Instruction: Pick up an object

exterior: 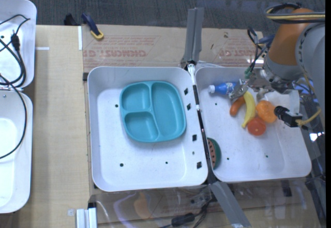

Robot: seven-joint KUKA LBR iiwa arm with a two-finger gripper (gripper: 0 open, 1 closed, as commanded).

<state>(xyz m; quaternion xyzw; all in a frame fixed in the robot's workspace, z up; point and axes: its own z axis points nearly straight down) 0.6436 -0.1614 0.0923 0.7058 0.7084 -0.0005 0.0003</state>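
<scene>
The pick looks unfinished: every object in the right bin (269,170) appears to rest on its floor. The claw (247,86) sits low at the bin's upper middle, among the cluster, and whether it is released or clenched cannot be told from this angle; nothing is visibly held. Just beside it lie a blue-and-white tube (223,88), an orange carrot-like piece (237,106), a banana (250,108), an orange fruit (266,110) and a red tomato (256,126), packed close and partly touching. A round green piece (213,152) lies against the bin's left wall. The bin's lower half offers open room. The left bin (103,160) holds a teal divided plate (153,110).
</scene>
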